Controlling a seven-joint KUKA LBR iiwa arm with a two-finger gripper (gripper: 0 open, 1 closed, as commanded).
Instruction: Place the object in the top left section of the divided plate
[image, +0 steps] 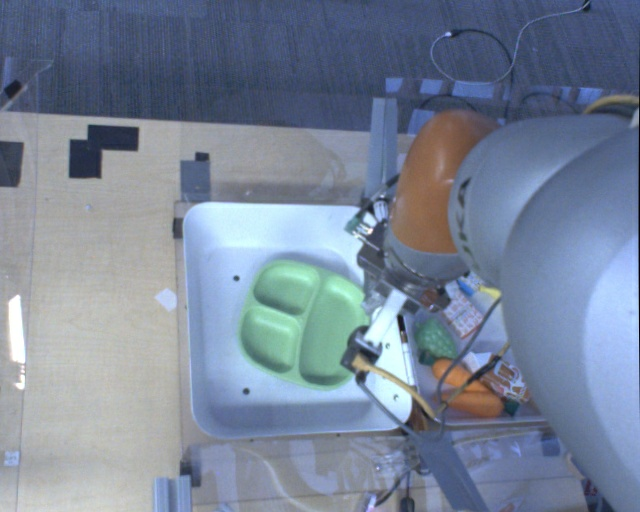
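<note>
- The grey arm (560, 250) reaches in from the right, and its orange band (435, 180) sits above the wrist, over the line where the 2 bins meet.
- The gripper (378, 300) hangs below that band, at the right wall of the left bin (215, 250) and just beside the right edge of the green divided plate (285, 285).
- The wrist hardware covers the gripper, so it cannot be told whether it is parted, closed or clamped on anything.
- The plate lies flat in the middle of the left bin, turned slightly, with 2 small sections on its left and 1 larger section on its right.
- The top left section (288, 282) shows plain green.
- The loose things lie in the right bin (500, 422), partly hidden by the arm: an orange carrot-shaped piece (472, 402), a green knobbly piece (435, 340) above it, and 2 small printed packets (465, 315) (512, 382).
- Which of these is the object of the task cannot be told.
- The carrot-shaped piece and the green piece lie near each other, well apart from the plate.
- The pale wooden bench (100, 300) carries black tape marks (100, 150) at its upper left.
</note>
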